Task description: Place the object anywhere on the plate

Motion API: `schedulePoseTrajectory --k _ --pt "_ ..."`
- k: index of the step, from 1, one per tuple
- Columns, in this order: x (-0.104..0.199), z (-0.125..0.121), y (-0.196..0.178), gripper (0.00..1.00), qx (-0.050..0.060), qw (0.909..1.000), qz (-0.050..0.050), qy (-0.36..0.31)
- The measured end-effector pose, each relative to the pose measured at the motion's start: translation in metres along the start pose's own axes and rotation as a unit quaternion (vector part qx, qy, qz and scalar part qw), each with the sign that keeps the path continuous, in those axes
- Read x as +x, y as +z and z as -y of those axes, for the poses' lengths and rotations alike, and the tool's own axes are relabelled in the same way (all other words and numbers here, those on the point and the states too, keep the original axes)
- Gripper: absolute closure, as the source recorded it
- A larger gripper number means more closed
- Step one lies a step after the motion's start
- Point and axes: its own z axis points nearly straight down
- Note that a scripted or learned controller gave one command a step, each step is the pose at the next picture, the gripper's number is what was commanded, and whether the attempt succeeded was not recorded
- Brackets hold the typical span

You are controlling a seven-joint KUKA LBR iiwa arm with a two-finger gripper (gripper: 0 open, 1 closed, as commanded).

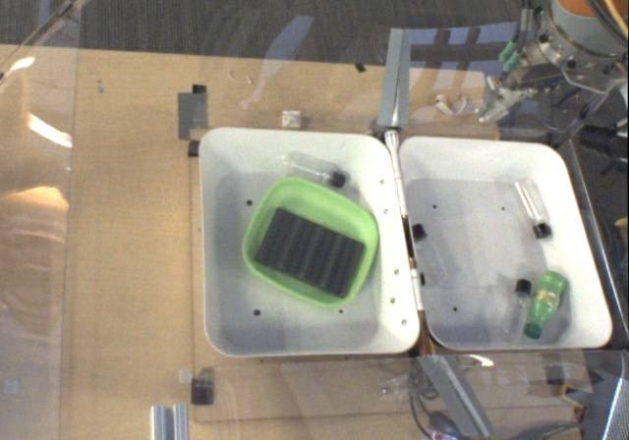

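Note:
A lime-green plate lies in the left bin, with a dark ribbed rectangular block resting on it. A clear tube with a black cap lies just beyond the plate's far rim. In the right bin, a second clear tube with a black end sits at the far right. A small green bottle lies in the near right corner. My gripper hangs above the bench beyond the right bin's far edge, away from every object, with nothing seen in it.
A grey post stands behind the seam between the bins. Small black clips sit along the divider. A small white cube and a black block rest on the wooden bench behind the left bin.

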Motion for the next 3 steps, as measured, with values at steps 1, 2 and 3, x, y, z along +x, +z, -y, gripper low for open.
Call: schedulePoseTrajectory --k 1,2,3 --pt "0.011 -0.005 0.123 1.00 0.004 0.9953 -0.003 -0.096" --pt "0.072 0.036 0.159 1.00 0.003 0.9937 -0.003 -0.112" --pt "0.102 0.051 0.141 1.00 0.001 0.9808 -0.003 -0.195"
